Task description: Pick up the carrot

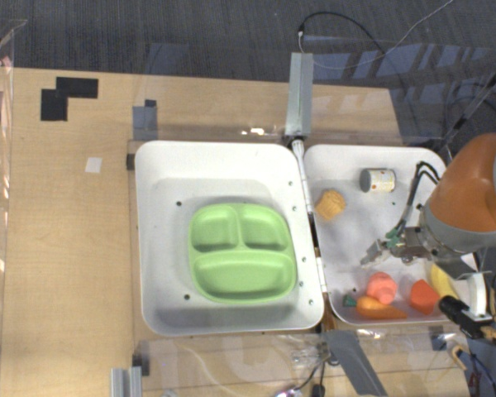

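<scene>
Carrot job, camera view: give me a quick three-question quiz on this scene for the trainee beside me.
1. True or false: the carrot lies on the green tray.
2. Which item lies nearest the carrot? A) the grey can B) the pink toy C) the tan lump
3. Fill in: the gripper hangs over the ____ bin.

Key:
1. False. The carrot lies at the right bin's near edge; the tray sits in the left bin.
2. B. The pink toy is right behind the carrot, apparently touching it.
3. Right.
</scene>
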Available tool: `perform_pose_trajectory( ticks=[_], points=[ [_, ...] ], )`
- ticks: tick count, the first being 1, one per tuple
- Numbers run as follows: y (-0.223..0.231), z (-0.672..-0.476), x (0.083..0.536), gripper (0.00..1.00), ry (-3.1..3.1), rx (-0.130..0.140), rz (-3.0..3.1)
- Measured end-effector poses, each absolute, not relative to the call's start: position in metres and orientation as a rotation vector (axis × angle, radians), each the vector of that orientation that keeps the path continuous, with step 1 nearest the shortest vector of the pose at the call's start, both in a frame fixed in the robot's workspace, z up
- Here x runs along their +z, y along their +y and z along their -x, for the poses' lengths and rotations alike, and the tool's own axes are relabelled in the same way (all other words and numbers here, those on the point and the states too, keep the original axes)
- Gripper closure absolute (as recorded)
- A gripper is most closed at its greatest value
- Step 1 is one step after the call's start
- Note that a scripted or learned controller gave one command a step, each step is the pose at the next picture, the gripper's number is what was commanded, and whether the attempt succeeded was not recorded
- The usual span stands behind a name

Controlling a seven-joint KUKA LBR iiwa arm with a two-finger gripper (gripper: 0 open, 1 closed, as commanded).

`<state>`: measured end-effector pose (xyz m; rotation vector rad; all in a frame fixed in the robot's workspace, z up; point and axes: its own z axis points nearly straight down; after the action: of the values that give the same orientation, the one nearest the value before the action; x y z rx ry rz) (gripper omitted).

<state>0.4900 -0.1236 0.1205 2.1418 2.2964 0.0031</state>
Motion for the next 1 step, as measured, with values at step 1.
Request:
perform_pose_trajectory(
  ticks=[1],
  points=[
    [-0.1180,-0.4901,0.0901,0.00,2.205,0.012,-2.226]
  ],
)
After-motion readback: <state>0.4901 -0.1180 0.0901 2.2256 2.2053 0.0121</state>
